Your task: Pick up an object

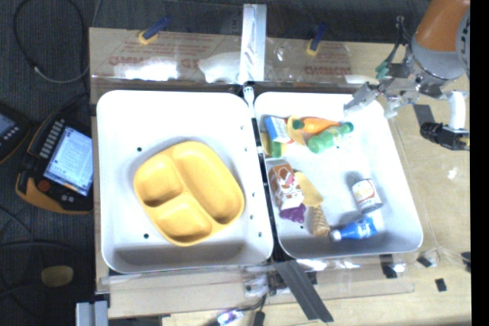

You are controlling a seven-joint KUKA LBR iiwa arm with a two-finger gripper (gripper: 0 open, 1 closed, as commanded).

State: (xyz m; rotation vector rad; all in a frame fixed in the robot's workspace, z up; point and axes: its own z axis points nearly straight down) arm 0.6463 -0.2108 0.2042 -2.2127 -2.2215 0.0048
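The right bin (405, 187) has many small things in it. A can (366, 194) stands near the bin's right side. Just below it lies a blue bottle (357, 229), close to the front wall. At the top of the bin a carrot (315, 124) lies next to a green toy (329, 137), and they touch. A small box (274, 129) sits left of them, by the wall between the bins. Lower down is a snack bag (284, 188) with a cone (317, 219) beside it.

The gripper (359, 102) hangs over the top right corner of this bin, near the green toy but apart from it. I cannot tell if its fingers are spread or pressed together. Nothing shows between them.

The left bin (114, 164) holds a yellow tray (189, 191) with three parts. Both bins sit on the bench (443, 195).
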